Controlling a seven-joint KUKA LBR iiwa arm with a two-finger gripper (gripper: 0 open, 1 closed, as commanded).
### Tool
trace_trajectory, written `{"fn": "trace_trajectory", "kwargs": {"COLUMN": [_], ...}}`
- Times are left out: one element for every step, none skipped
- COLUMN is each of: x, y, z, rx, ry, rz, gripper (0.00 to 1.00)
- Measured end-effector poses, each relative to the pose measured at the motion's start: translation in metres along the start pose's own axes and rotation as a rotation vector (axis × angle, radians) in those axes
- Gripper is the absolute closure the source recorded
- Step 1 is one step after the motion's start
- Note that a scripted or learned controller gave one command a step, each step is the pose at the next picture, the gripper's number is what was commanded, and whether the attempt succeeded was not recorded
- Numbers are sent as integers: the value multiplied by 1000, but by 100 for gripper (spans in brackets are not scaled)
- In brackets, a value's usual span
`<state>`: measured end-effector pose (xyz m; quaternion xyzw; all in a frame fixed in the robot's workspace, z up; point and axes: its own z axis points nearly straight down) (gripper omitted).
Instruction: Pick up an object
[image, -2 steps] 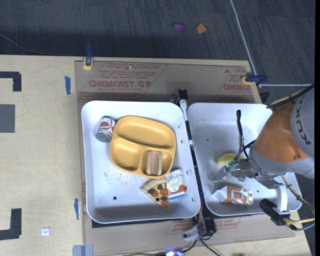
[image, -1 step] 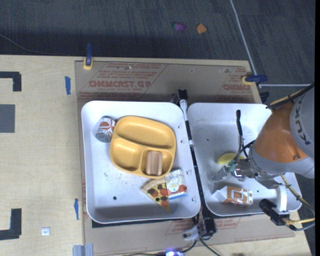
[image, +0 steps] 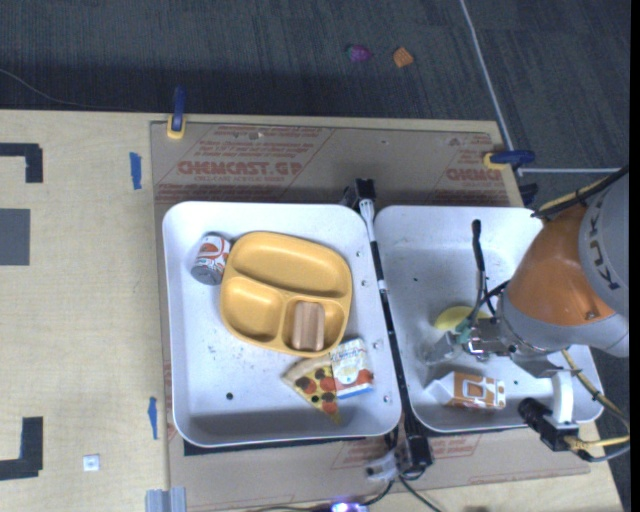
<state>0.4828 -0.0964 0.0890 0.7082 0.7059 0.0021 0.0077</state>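
The claw (image: 462, 340) hangs low in the right bin (image: 420, 250), at the end of the arm (image: 565, 285) with its orange band. A yellow fruit (image: 449, 318) lies just beside the claw, on its far-left side. An orange carton (image: 476, 391) lies near it on the nearer side. Well to the claw's left, in the left bin (image: 190, 380), sits a yellow divided tray (image: 275, 275) with a brown block (image: 306, 325) in one compartment. A can (image: 209, 258) touches the tray's far corner. A pizza slice (image: 314, 384) and a small packet (image: 349, 365) lie just beside the tray's near edge, the packet overlapping the slice.
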Motion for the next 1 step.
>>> {"fn": "trace_trajectory", "kwargs": {"x": [0], "y": [0], "z": [0], "rx": [0], "ry": [0], "rz": [0], "gripper": [0]}}
